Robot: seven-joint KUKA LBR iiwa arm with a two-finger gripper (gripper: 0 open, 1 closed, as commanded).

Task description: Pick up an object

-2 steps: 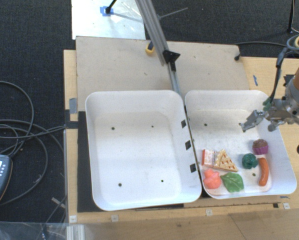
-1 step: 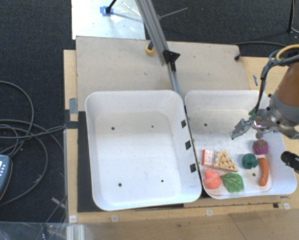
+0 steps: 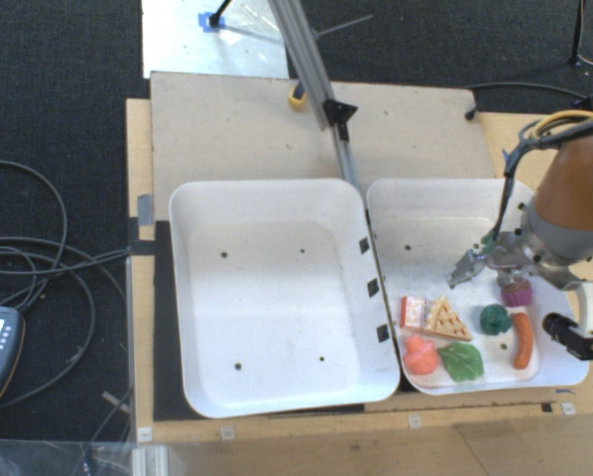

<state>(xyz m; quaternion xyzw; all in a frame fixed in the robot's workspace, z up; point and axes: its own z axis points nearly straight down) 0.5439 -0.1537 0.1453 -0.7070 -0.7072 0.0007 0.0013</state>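
The wooden bench is carrying two shallow white bins side by side: the left bin and the right bin, their inner rims touching. A beige board is lying beneath both.

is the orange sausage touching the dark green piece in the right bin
Apart. In the camera view a strip of white bin floor shows between the orange sausage and the dark green piece.

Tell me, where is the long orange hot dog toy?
The long orange hot dog toy lies in the right white bin, near its front right corner, just right of the dark green round toy and below the small purple toy.
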